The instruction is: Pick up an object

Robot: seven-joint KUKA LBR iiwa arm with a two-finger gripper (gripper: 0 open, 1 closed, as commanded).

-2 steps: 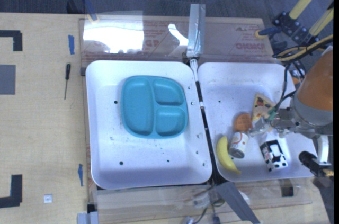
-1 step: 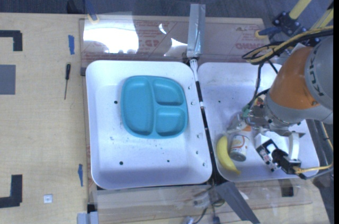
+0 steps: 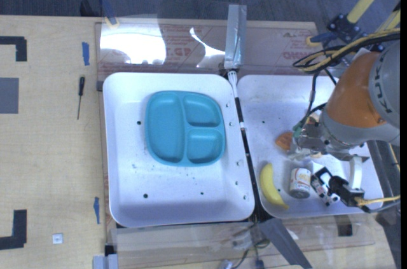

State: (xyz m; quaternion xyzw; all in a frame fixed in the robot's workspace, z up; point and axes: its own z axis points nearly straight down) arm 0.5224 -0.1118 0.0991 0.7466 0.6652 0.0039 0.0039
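Note:
In the right bin (image 3: 267,102), my gripper (image 3: 306,136) hangs low beneath the grey arm with its orange band. An orange object (image 3: 283,141) lies just to its left, touching or almost touching it, and the gripper covers part of that object. A small white can (image 3: 300,181) with a printed label stands just in front of the gripper. A yellow banana (image 3: 271,186) lies by the bin's front left corner.
The left bin (image 3: 127,185) holds a blue divided plate (image 3: 185,127) in its middle. A ridge where the two bins meet runs between them (image 3: 240,134). A clear plastic sheet and cardboard lie behind the bins (image 3: 172,45).

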